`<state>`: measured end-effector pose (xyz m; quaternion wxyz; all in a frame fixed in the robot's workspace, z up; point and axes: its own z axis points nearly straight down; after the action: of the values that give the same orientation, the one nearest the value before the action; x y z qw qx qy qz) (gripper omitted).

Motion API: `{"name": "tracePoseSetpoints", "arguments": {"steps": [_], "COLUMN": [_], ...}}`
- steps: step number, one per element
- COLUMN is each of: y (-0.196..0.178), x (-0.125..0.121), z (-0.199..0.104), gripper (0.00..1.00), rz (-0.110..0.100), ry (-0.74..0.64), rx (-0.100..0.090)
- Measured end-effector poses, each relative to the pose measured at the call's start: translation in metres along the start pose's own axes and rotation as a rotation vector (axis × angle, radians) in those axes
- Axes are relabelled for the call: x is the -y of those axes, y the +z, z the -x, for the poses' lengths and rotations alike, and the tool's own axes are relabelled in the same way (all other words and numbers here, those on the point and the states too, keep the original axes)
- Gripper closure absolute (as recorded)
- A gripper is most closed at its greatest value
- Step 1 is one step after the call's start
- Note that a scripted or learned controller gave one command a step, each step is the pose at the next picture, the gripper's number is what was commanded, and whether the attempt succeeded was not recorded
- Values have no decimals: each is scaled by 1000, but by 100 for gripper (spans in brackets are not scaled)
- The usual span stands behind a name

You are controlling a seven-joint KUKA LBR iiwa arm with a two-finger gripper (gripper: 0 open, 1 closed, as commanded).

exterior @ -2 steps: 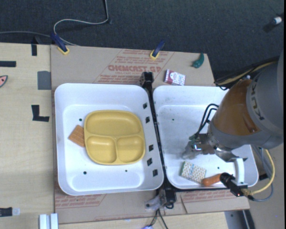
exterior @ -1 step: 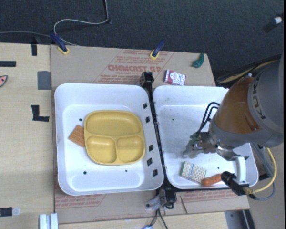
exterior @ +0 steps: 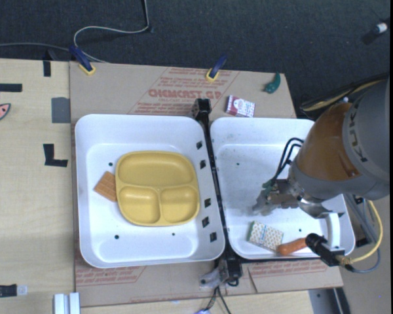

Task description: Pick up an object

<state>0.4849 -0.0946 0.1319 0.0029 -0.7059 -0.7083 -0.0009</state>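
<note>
Fingers (exterior: 267,201): mine, at right bin's (exterior: 249,156) middle; apart or together, I cannot tell.
Speckled packet (exterior: 265,235): front edge, beside orange-handled tool (exterior: 293,246).

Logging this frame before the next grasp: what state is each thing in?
Gripper: low in right bin, grip unclear.
Plate: right side up, left bin.
Brown piece: flat, partly under plate.
Patterned pad: flat, right bin, untouched.
Orange stick: lying beside pad.

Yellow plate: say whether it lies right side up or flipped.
Right side up: the yellow plate shows three hollow compartments, lying in the left bin.
</note>
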Motion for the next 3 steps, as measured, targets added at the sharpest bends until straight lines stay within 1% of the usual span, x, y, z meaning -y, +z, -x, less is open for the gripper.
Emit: {"name": "tracePoseSetpoints", "arguments": {"steps": [3], "y": [-27], "x": [-1], "z": [-3], "gripper": [100], "rz": [-2], "ry": [-4], "rx": [-6]}}
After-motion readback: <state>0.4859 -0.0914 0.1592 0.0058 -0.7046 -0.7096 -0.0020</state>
